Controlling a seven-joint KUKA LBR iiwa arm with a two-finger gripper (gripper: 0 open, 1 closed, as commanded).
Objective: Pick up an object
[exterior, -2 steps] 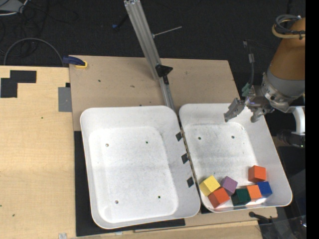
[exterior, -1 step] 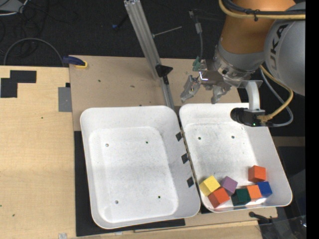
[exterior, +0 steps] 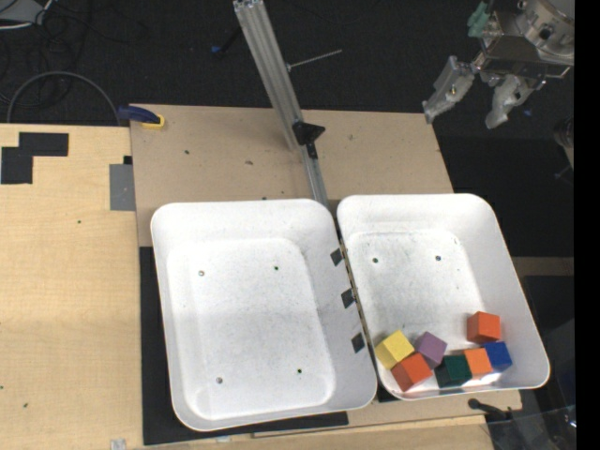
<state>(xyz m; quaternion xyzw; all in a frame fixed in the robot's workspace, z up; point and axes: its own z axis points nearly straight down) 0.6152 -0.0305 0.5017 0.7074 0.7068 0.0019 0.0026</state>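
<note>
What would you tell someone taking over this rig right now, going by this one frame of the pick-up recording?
Gripper: raised at the view's upper right, beyond the bench's far edge, well off both bins; fingers spread open, nothing between them.
Objects: all sit clustered in the near corner of the right bin: yellow cube, purple cube, a red block at the near rim, green block, orange cube, blue cube, and another red cube just behind them.
Done: nothing picked.
Left: descend to the cluster, grasp one object, lift. The blocks are tightly packed, so the rear red cube looks easiest.
</note>
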